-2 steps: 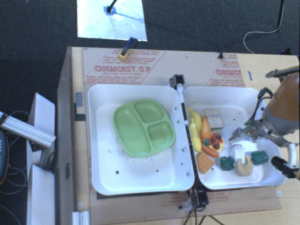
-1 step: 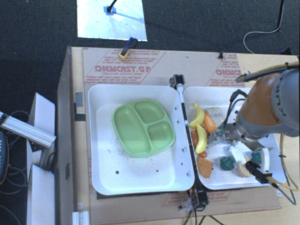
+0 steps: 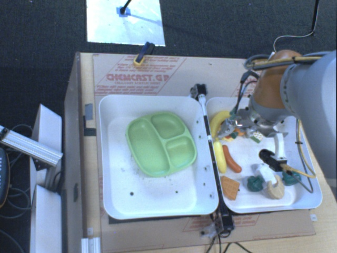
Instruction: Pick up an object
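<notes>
**Arm low over the right bin's top corner**

Where the arm [image 3: 300, 83] reaches in from the right, its bulk covers the upper part of the right bin [image 3: 310, 196], and the gripper [image 3: 235, 125] sits low among the toys there; whether it is open or closed on anything cannot be told. Left of it, the left bin [image 3: 113, 194] holds a green tray [image 3: 160, 144]. Nearest the gripper is the banana [image 3: 217, 121], just beside it on the left, its long axis curving from upper right to lower left along the divider. Below lie a yellow corn [image 3: 219, 159] and a red sausage [image 3: 231, 159], both running top to bottom, slightly slanted. Farther down are an orange cracker [image 3: 229, 187], a teal lump [image 3: 256, 183], and a tan piece [image 3: 275, 188].
</notes>
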